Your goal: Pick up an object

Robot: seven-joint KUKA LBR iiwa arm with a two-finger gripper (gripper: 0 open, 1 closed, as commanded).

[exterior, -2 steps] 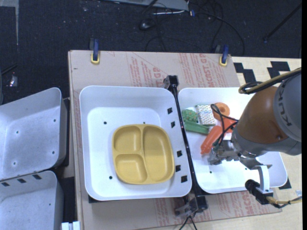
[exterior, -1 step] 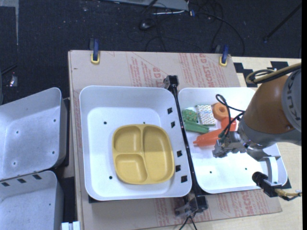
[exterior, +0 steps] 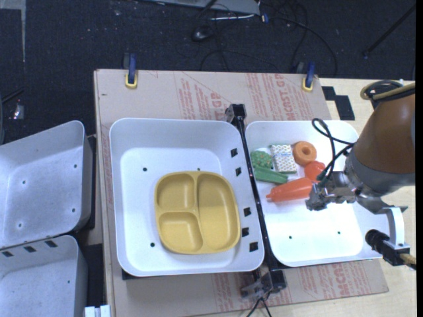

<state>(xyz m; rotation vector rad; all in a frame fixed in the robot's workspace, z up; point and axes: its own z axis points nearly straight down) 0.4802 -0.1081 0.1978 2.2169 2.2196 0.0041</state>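
Hovering low over the right bin (exterior: 344, 246), the gripper (exterior: 318, 199) is sitting just off the right-hand tip of the orange toy carrot (exterior: 291, 190), and that is the relation everything hangs on: the carrot is lying to the gripper's left, its long axis running roughly left to right across the bin, tilting slightly up toward the gripper end. Whether the fingers are apart or together I cannot tell; they are dark and blurring into the wrist. The carrot is looking smooth, tapered and glossy, resting near the bin's middle, just below a green toy (exterior: 266, 171), a speckled block (exterior: 283, 157) and an orange ring (exterior: 305, 152) clustering toward the far edge. A yellow divided tray (exterior: 197, 211) is filling the left bin (exterior: 132, 150).
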